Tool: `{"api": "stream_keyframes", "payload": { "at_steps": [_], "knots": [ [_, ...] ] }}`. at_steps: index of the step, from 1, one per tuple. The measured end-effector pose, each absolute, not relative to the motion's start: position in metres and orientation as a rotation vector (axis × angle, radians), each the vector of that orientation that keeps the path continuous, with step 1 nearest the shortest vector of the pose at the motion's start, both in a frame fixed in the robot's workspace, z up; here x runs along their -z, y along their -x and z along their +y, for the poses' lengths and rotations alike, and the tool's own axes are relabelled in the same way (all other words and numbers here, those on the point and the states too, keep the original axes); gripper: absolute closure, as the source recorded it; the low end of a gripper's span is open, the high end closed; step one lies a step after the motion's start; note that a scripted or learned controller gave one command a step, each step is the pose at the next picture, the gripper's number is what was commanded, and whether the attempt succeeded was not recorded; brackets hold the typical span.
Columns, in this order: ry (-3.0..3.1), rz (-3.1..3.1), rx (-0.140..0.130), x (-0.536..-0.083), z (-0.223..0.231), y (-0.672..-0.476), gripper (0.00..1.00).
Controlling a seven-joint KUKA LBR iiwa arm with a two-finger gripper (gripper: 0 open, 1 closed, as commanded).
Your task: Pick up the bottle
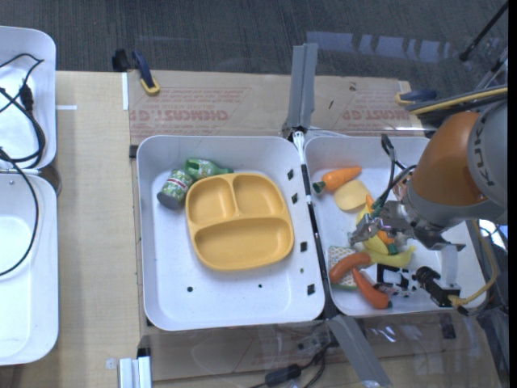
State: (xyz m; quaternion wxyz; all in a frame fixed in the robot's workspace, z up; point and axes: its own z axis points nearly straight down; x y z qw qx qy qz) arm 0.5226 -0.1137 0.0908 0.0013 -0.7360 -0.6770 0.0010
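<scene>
Within the left bin (153,241), one yellow plate (239,220) and one green bottle (203,167) beside one can (173,189) are seen. Over the right bin (343,153), the pincer (370,231) is lowered among toys; its state cannot be told.

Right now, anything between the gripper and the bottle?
Yes. The gripper is low in the right bin among toy food, while the green bottle lies in the left bin's far left corner. Between them stand the two bin walls at the divider and the yellow divided plate, which sits right beside the bottle.
</scene>
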Motion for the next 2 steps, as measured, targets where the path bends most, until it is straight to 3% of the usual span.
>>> {"api": "stream_keyframes", "payload": {
  "at_steps": [1,2],
  "knots": [
    [2.655,-1.675,-0.004,-0.091,-0.098,-0.477,0.0],
    [2.516,-1.881,-0.003,-0.091,-0.134,-0.577,0.0]
  ]
}}
